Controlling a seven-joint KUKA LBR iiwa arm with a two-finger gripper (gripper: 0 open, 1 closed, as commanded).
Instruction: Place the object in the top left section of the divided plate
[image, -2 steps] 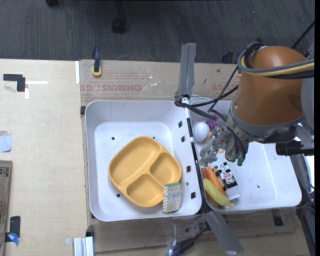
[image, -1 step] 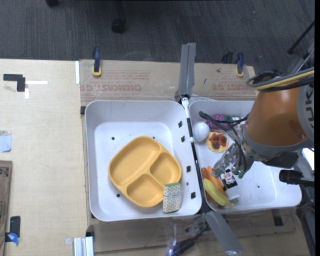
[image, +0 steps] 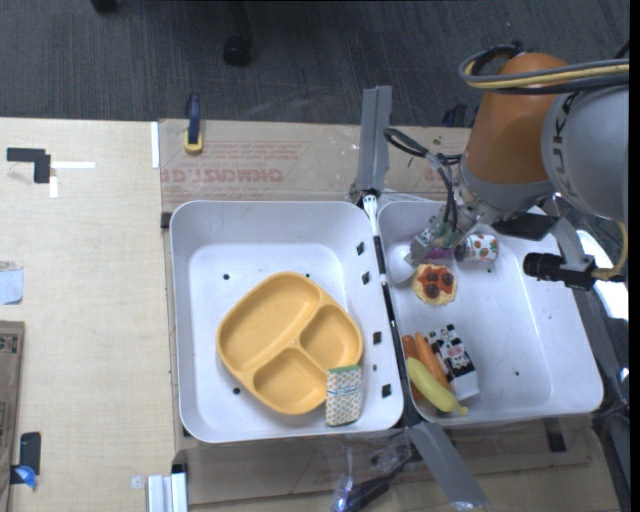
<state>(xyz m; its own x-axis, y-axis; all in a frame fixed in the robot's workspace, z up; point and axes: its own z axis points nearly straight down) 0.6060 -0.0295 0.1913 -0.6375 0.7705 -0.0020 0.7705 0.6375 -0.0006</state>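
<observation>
Holding a divided plate (image: 289, 343), left bin (image: 200, 235); toys in right bin (image: 550, 370).

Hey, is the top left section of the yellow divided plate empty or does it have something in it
Empty. The yellow plate shows bare yellow in that section; a small green packet sits at its lower right edge.

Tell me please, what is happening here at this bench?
A grey and orange robot arm reaches from the right into the right bin. Its gripper is low over a small round pastry toy near that bin's upper left corner. Beside it lies a small dotted object; a carrot, a banana and a black and white carton lie lower down. The yellow divided plate waits in the left bin, with a green packet at its lower right edge.
</observation>
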